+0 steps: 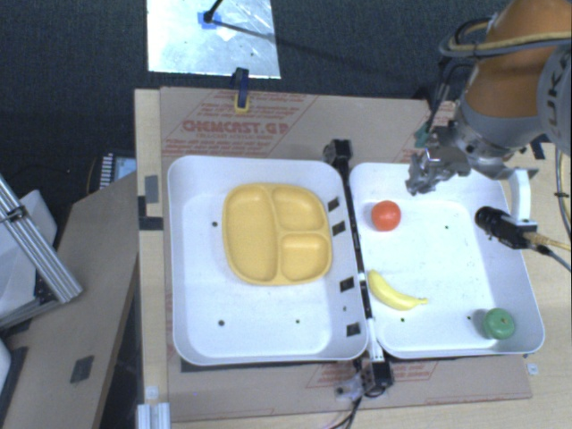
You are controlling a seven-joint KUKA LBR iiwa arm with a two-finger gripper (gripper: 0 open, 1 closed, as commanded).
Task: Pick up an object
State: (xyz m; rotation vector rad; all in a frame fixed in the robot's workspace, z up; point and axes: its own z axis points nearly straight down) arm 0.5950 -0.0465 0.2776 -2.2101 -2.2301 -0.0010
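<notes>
The red tomato (385,215) in the right bin (447,338) serves as the reference point here. The gripper (420,182) hangs just above and to the right of it, over the bin's far edge, clear of the fruit and with nothing between its tips; whether the pincer is wide or narrow cannot be told from this slant. The grey arm (514,70) with its orange band rises away to the upper right of the tomato. Below the tomato, toward the near side, a yellow banana (396,294) lies close to the divider between the bins. A green round fruit (499,323) sits well apart, in the near right corner. Left of the tomato, across the divider, a yellow compartment plate (275,233) rests in the left bin (197,329).
</notes>
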